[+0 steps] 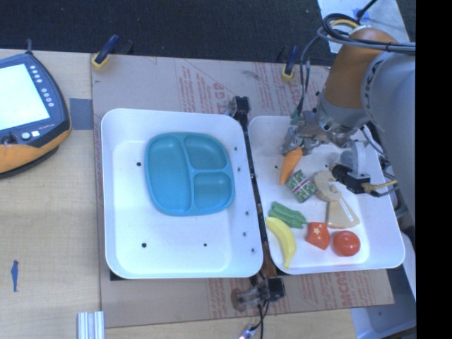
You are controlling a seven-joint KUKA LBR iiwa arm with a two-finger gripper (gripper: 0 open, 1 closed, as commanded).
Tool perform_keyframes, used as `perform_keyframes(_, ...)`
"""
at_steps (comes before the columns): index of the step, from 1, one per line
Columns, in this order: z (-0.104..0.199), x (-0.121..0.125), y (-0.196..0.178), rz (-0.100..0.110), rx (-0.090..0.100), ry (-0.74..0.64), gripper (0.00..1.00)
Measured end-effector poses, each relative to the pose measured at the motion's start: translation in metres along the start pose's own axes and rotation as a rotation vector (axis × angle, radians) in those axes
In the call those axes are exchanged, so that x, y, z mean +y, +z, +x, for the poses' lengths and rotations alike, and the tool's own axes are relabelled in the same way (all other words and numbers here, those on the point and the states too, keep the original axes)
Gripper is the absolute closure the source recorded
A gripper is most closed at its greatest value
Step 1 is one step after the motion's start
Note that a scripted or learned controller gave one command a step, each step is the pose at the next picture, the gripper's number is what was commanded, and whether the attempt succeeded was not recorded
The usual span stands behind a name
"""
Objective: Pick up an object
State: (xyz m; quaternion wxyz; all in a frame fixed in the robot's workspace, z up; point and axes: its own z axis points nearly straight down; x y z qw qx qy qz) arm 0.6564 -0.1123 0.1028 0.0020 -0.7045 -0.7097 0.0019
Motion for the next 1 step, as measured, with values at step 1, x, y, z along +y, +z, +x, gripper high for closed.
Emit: perform_keyframes(1,0.0426,-0.0949,-0.089,-0.001,-0.001,0.0,1.0)
